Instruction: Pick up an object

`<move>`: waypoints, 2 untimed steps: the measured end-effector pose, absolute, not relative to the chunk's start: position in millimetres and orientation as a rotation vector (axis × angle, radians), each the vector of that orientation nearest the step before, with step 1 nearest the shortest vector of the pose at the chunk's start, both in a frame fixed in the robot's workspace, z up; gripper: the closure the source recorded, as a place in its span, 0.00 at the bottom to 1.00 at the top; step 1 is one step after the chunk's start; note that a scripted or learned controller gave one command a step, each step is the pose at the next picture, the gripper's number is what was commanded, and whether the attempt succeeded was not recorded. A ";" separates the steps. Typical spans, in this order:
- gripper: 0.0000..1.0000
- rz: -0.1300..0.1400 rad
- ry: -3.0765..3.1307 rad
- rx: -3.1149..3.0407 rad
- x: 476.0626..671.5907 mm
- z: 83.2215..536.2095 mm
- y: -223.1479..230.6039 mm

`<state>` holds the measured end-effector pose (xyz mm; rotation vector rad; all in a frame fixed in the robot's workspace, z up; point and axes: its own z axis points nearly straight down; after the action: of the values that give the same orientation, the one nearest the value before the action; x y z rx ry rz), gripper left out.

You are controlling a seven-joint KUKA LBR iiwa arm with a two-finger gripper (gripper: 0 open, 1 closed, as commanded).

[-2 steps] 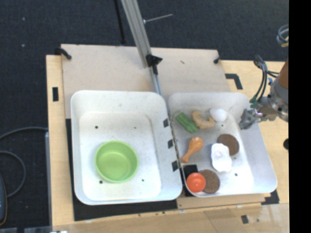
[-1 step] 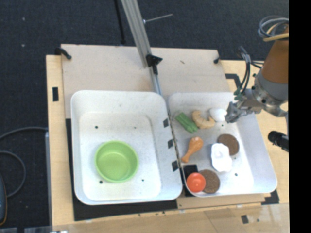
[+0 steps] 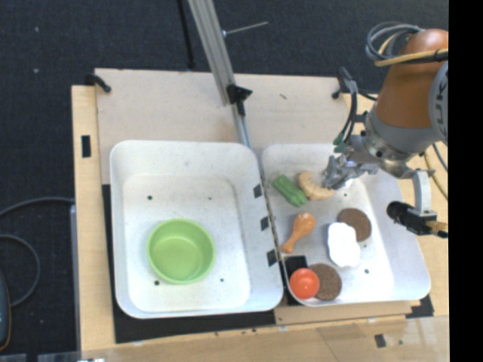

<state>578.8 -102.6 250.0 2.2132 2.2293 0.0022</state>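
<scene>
My gripper hangs over the back of the right bin, right beside the end of a pale banana-shaped piece. A green pod-like item lies just left of the banana. Toward the front of the bin, an orange-brown drumstick lies near the middle. A white lump and a brown disc rest to the drumstick's right. At the bin's front sit a red tomato and a brown round patty.
The left bin holds a green bowl. A slanted metal pole rises behind the bins. The arm's grey body and orange band loom over the right bin's back right corner.
</scene>
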 end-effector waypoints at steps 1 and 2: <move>1.00 0.004 2.230 2.212 595.3 248.6 -42.0; 1.00 0.001 2.225 2.218 612.9 256.0 2.4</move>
<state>612.9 2.4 256.0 2.2182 2.2248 0.0006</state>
